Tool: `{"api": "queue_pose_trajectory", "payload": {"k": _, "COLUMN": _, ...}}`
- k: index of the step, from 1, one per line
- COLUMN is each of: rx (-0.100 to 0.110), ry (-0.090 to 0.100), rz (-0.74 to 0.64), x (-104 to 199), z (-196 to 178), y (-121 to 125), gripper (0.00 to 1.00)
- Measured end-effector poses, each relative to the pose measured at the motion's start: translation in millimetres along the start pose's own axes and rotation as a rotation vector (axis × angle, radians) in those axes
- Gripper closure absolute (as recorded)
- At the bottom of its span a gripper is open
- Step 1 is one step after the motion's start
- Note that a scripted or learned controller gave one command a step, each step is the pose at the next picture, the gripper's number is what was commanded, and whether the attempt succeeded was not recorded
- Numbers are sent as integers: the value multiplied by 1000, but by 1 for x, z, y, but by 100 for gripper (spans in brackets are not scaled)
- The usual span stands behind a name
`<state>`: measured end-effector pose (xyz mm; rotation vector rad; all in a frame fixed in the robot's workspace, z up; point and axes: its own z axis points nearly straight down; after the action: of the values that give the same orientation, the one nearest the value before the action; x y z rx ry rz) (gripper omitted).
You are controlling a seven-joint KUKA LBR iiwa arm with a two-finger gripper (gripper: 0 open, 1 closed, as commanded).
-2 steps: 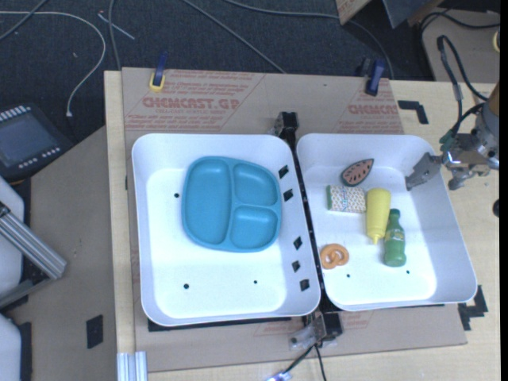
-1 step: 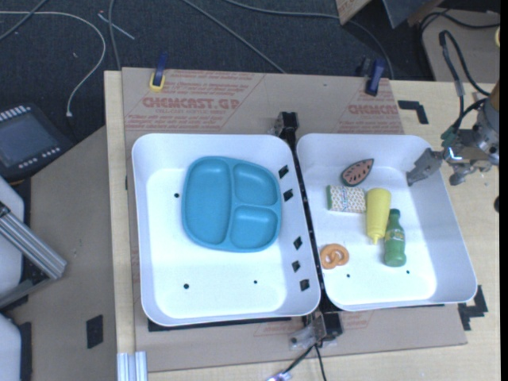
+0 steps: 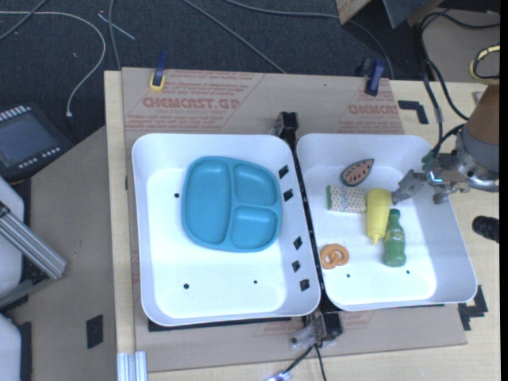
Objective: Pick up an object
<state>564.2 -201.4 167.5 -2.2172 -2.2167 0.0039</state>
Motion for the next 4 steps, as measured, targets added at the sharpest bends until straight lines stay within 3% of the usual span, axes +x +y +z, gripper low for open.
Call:
{"api": "queue_pose_trajectory", "payload": {"k": 1, "rx": -6, "ry": -1, "rz": 1, "x": -4, "z": 58, "y": 0, "gripper": 0}}
{"api": "queue_pose_trajectory", "payload": {"k": 2, "rx": -21, "ry": -8, "rz": 0, "x": -7, "z": 61, "y": 5, "gripper": 0}}
{"api": "queue_pose_trajectory", "payload": {"k": 3, "rx": -19, "ry": -6, "rz": 0, "x": -7, "z": 51, "y": 4, "gripper": 100}}
{"api": "queue_pose_trajectory", "payload": {"k": 4, "rx": -12, "ry": -4, "rz": -2, "x": -1, "z": -11, "y": 7, "gripper": 100}}
